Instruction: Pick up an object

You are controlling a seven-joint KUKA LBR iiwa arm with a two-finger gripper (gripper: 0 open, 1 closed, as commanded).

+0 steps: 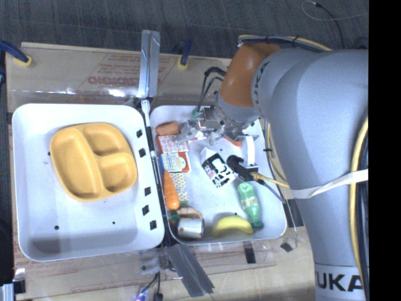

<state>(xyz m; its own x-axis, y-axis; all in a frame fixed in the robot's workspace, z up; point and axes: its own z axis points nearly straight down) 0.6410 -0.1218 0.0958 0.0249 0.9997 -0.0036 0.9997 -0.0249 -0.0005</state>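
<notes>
The grey arm (313, 143), smooth and rounded with an orange band above the wrist, reaches over the right side of the bench (75, 68), a pale board with faded red print along its far edge. Two shallow white plastic bins with rounded corners sit side by side on it. The left bin (31, 231) holds a yellow tray (93, 160), matte, with three moulded compartments. The right bin (269, 224) holds the small things: a green plastic bottle (249, 203) near its right wall, a curved yellow banana (233, 225) along its near edge, a shiny metal can (190, 227) at its near left corner, an orange carrot (171, 192) along its left wall, a flat printed packet (173, 155) beyond that, a brown sausage-shaped piece (167, 128) at the far left corner, and a black-and-white printed card (217, 169) in the middle. The jaws (202, 121) hang over the far part of the right bin, near the sausage-shaped piece; how far apart they stand I cannot tell, nor whether anything is between them.
</notes>
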